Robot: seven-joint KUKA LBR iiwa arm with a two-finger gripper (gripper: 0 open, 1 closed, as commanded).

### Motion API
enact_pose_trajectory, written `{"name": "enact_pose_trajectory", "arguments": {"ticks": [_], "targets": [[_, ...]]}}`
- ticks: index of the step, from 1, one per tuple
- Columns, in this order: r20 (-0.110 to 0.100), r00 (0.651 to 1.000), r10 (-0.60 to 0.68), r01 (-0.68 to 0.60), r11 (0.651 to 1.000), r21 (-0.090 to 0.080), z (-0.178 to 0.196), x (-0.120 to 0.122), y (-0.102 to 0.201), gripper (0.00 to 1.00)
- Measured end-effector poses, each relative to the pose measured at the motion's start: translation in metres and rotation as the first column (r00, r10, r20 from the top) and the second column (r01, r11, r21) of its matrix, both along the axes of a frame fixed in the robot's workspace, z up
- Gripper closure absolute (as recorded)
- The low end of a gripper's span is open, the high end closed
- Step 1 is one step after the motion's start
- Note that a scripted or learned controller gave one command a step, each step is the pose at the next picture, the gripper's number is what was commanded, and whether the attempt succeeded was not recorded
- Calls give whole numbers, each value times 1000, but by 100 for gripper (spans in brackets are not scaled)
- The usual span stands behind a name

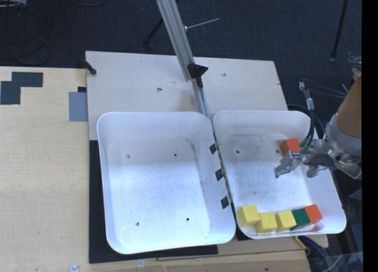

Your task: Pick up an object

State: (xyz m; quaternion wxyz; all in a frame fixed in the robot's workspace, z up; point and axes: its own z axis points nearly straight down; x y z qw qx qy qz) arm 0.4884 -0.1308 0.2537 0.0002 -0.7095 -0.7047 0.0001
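The orange block (289, 145) lies near the right bin's (260, 120) right wall, toward its far edge, just beside the gripper (298, 164). It looks small, rigid and light, with flat faces that should take a squeeze across two opposite sides. The jaws stand spread, holding nothing. Along the bin's near edge sit three yellow blocks (267, 218), a green block (300, 216) and another orange-red block (313, 212) in a row.

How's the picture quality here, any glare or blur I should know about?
Camera view: the left bin floor is washed out by bright light, the gripper is slightly soft, the blocks along the right bin edge stay crisp and vivid.
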Motion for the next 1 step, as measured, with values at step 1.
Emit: {"name": "enact_pose_trajectory", "arguments": {"ticks": [1], "targets": [[-9, 1000, 7, -7, 1000, 2, -131, 65, -26, 0]]}}
